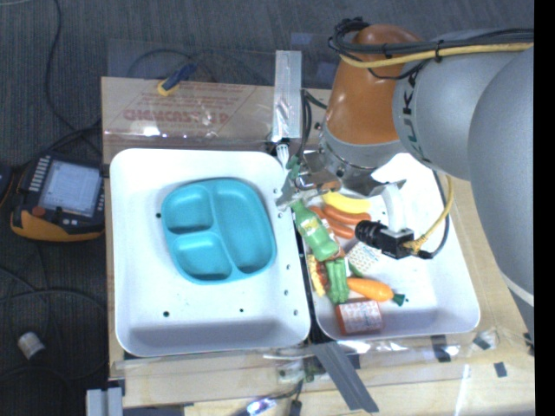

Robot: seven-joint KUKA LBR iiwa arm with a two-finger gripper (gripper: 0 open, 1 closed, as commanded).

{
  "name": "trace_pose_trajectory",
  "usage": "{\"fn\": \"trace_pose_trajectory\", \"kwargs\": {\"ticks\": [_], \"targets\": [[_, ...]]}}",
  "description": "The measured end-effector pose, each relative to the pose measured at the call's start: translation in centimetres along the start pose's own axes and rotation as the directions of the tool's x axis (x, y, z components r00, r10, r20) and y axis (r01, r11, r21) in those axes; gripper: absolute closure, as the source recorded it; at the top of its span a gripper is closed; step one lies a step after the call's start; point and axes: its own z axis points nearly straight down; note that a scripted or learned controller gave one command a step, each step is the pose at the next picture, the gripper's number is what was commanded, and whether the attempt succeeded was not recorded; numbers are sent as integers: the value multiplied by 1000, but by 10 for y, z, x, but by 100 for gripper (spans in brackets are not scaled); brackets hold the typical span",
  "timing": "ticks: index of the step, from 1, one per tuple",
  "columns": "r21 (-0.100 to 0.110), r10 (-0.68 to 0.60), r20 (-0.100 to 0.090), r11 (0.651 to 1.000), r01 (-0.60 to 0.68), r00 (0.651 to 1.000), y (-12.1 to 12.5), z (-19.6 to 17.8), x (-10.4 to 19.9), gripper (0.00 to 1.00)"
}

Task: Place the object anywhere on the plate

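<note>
Camera view puts your likely object, the green toy vegetable (316,235), light, stiff and slick by my guess, in the right bin (451,310) among the carrot (375,289), banana (345,204) and can (358,317). Grip across its middle. Whether the jaws are open, you cannot tell. The blue plate (217,229) lies in the left bin (139,319).

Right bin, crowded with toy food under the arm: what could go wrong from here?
1. The green toy vegetable, orange toy carrot and yellow toy banana lie packed together, so a grasp might catch two items or slip.
2. The end effector sits near the wall between the shallow white bins; it might clip it while crossing to the blue three-compartment plastic plate.
</note>
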Motion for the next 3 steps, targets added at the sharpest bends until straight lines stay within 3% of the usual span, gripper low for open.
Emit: {"fn": "trace_pose_trajectory", "kwargs": {"ticks": [1,2,3], "targets": [[2,23,2,1000,-23,1000,-10,43,77,100],[2,23,1,1000,-23,1000,-10,43,77,0],[1,-136,3,991,136,991,33,-20,93,0]]}}
